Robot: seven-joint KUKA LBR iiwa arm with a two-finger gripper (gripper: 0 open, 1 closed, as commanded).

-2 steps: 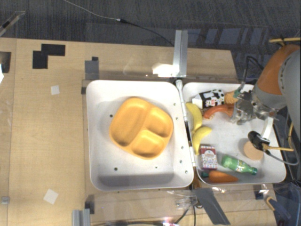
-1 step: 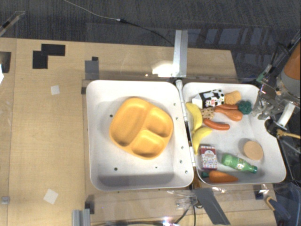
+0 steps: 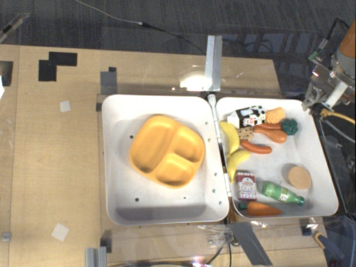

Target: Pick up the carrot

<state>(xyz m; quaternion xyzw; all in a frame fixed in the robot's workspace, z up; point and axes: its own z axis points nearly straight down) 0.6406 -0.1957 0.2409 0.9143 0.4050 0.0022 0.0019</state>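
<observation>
The carrot (image 3: pixel 262 208) is orange with a dark green stub at its left end. It lies flat along the front wall of the right bin (image 3: pixel 325 166), just below a red box (image 3: pixel 245 184) and a green bottle (image 3: pixel 282 193). My gripper (image 3: pixel 321 95) hangs over the bin's far right corner, well away from the carrot, with nothing seen in it. The grey arm (image 3: pixel 346 57) comes in from the upper right.
The right bin also holds a banana (image 3: pixel 233 149), a sausage (image 3: pixel 256 147), a chicken leg (image 3: pixel 271 131), broccoli (image 3: pixel 289 127), a card box (image 3: pixel 248 115) and a round biscuit (image 3: pixel 299 177). A yellow divided plate (image 3: pixel 167 149) sits in the left bin (image 3: pixel 119 199).
</observation>
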